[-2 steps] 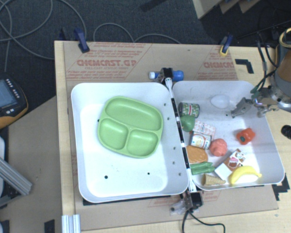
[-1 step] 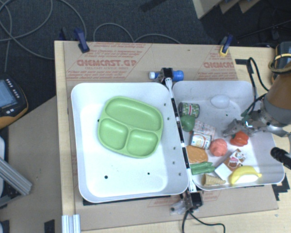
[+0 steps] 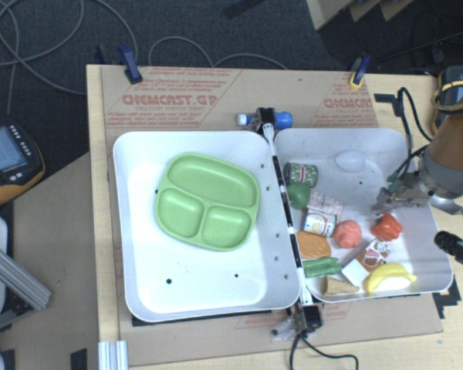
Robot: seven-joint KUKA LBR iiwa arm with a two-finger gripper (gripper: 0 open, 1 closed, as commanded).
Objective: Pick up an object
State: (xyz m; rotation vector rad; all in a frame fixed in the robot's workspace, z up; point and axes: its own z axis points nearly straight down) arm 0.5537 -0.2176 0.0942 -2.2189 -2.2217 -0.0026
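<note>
Fingers low in right bin — red toy just below, untouched

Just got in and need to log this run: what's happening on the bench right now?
A grey arm reaches in from the right, with its claw low in the right bin, just above a red-orange toy. That bin holds a pile of toy food, including a banana. The left bin holds a green divided plate. Nothing looks lifted yet.
</note>
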